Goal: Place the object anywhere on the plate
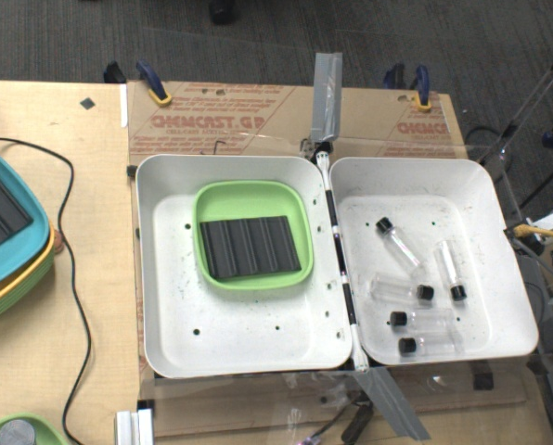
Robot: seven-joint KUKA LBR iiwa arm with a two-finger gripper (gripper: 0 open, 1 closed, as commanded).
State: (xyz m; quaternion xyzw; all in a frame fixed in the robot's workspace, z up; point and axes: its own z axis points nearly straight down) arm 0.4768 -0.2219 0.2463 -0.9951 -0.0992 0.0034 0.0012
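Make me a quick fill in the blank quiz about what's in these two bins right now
1. The green plate sits in the ____ bin.
2. A dark ribbed mat lies on the ____.
3. The clear vials in the right bin have ____ caps.

Missing words: left; plate; black

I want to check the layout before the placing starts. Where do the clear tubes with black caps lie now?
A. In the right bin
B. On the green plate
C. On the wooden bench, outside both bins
A: the clear tubes lie scattered on the floor of the right bin, while the green plate sits in the left bin.
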